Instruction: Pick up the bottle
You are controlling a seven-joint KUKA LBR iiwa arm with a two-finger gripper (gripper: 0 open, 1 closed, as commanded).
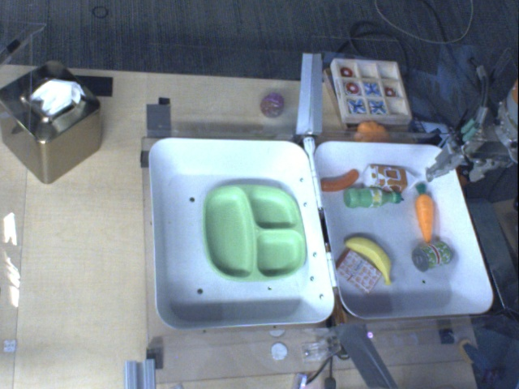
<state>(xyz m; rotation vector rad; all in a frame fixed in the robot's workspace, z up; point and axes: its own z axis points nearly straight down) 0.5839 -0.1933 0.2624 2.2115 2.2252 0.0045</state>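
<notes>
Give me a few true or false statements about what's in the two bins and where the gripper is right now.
1. The green bottle lies on its side in the right bin. True.
2. The green divided tray sits in the right bin. False: it is in the left bin.
3. The gripper holds the bottle. False: it is at the right bin's upper right corner, apart from the bottle.
4. The banana lies beside the checkered block. True.
5. The carrot is in the left bin. False: right bin.

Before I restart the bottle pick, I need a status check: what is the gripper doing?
Gripper: over the right bin's upper right corner, holding nothing visible; open or shut cannot be told. The bottle lies apart from it in the bin.
</notes>
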